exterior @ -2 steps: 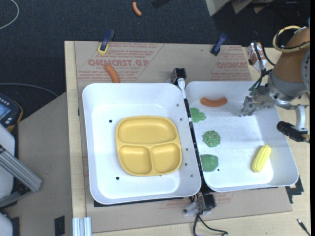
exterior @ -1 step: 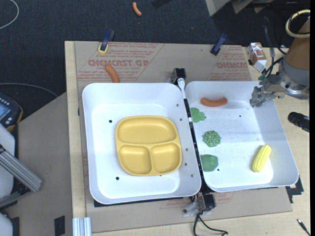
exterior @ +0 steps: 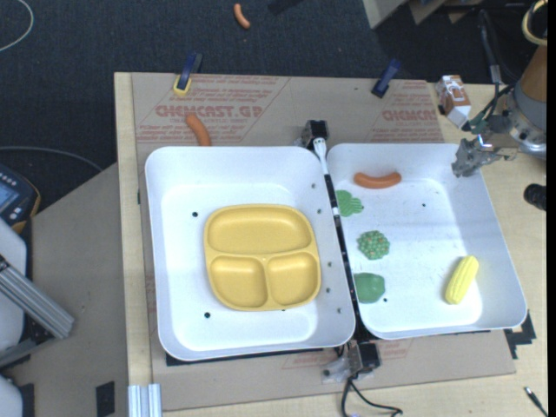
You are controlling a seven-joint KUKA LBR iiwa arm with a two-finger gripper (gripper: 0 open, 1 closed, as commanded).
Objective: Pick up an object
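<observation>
Gripper (exterior: 470, 156), grip state unclear, hovers at the right bin's (exterior: 486, 315) far rim above the cardboard-covered bench (exterior: 261, 102).

Two white bins (exterior: 165, 233) — smooth plastic, slight sheen. Yellow divided tray (exterior: 261, 256) — matt plastic, smooth. Corn cob (exterior: 461, 280), sausage (exterior: 377, 179), green pieces (exterior: 373, 244) — moulded plastic look, the round green one bumpy. Surface (exterior: 261, 102) under bins — brown printed cardboard, matt. End effector (exterior: 470, 156) — dull grey metal. Floor (exterior: 130, 24) — dark, rough carpet.
</observation>
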